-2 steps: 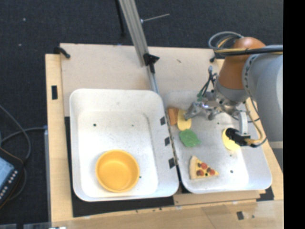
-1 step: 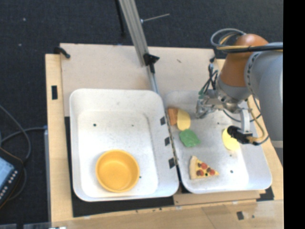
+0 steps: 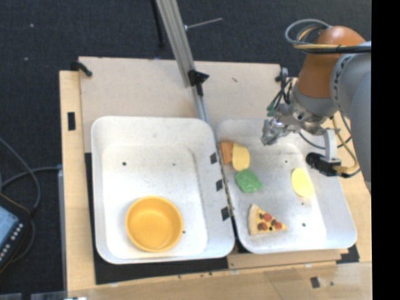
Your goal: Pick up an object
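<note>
The right bin holds a yellow-and-orange toy piece near its left wall and a green leafy piece just below that. A pizza slice lies toward the front, and a yellow oval piece sits at mid right. My gripper hangs over the far part of the right bin, up and to the right of the yellow-and-orange piece, with nothing visibly held.
The left bin contains a yellow bowl at its front. A slanted metal pole runs from the top down to the gap between the bins. Cables trail from the wrist over the right bin's far right corner.
</note>
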